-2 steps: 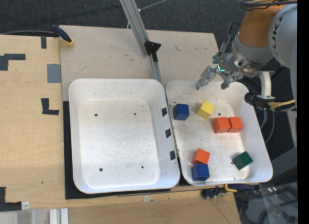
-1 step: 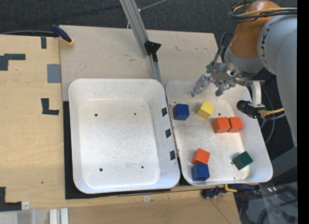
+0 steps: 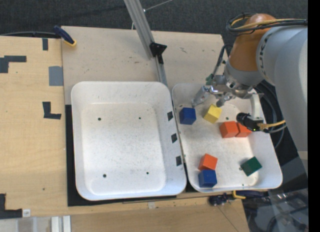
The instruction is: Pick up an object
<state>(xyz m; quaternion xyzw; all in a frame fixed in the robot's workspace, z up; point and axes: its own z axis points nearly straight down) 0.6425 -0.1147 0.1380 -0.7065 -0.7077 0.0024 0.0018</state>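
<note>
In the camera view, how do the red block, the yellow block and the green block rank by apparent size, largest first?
1. red block
2. and 3. yellow block and green block look alike; no ranking between them.

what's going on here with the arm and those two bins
A grey arm reaches in from the right over the right bin, its gripper hovering near the bin's far edge, just above a yellow block. It holds nothing visible. Also in that bin: two blue blocks, a large orange block, a small orange one and a green one. The left bin sits beside it.
</note>
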